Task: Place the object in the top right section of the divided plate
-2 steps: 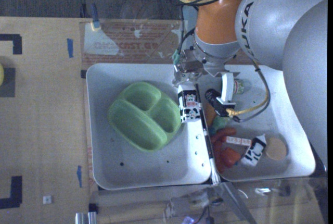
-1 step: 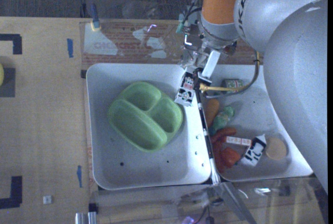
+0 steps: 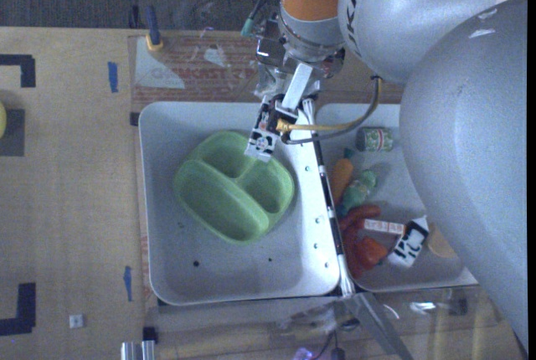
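Observation:
A green divided plate lies in the left white bin, turned at an angle, with one long section at the lower left and two smaller ones toward the upper right. My gripper hangs over the plate's upper right edge, pointing down and left from the orange-banded wrist. Its tip carries a black-and-white tag. I cannot make out the fingers or anything between them.
The right bin holds several items: a small can, an orange carrot-like piece, a green item, red pieces and a black-and-white tagged block. The bins' shared wall runs just right of the plate. The big grey arm covers the right side.

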Robot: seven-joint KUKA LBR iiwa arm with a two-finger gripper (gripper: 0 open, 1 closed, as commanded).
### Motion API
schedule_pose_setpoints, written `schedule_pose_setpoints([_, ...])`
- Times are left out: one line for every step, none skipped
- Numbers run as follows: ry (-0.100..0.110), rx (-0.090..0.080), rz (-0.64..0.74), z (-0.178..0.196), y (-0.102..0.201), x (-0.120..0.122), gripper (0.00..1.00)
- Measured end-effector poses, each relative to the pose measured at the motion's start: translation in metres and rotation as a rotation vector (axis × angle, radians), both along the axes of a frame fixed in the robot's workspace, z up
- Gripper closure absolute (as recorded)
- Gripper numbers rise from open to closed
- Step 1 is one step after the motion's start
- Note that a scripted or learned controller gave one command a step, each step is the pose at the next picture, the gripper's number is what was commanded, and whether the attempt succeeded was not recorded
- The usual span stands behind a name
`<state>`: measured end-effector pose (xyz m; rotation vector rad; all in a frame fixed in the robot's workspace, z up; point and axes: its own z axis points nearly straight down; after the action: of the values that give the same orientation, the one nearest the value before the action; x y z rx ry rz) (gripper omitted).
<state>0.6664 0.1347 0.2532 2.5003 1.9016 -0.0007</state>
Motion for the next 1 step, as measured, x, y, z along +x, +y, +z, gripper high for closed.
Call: schedule_pose_setpoints([0.003, 0.001, 0.12, -0.035, -0.0462, -0.0532, 1.0])
